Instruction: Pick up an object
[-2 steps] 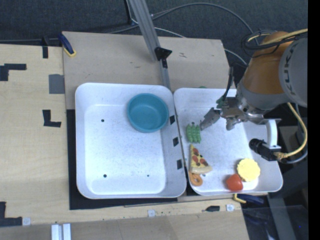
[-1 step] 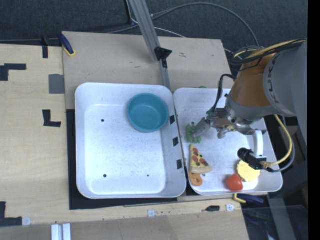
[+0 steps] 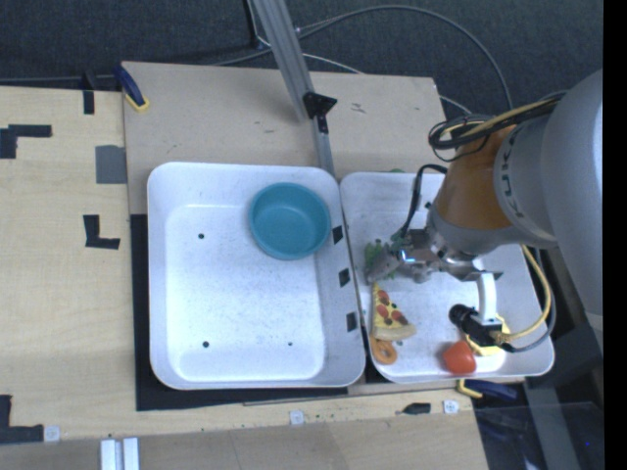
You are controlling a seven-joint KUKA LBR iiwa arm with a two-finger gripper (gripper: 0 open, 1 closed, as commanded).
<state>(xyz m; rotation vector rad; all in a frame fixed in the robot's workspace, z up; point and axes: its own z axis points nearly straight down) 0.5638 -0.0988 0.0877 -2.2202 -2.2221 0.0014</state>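
My gripper (image 3: 392,259) reaches into the right bin (image 3: 431,199) from the right, low over its left middle. A small green object (image 3: 376,253) lies right at the fingertips; whether it sits between them is unclear. Just below the gripper lies a pizza slice toy (image 3: 390,315), with a small orange piece (image 3: 383,352) under it. A red tomato-like ball (image 3: 458,357) rests near the bin's front edge. A blue bowl (image 3: 289,220) stands at the back right of the left bin (image 3: 196,311).
A grey metal pole (image 3: 289,52) slants down from the top to the gap between the bins. The arm's grey body covers the right bin's far right side. Black cables loop behind the bins.
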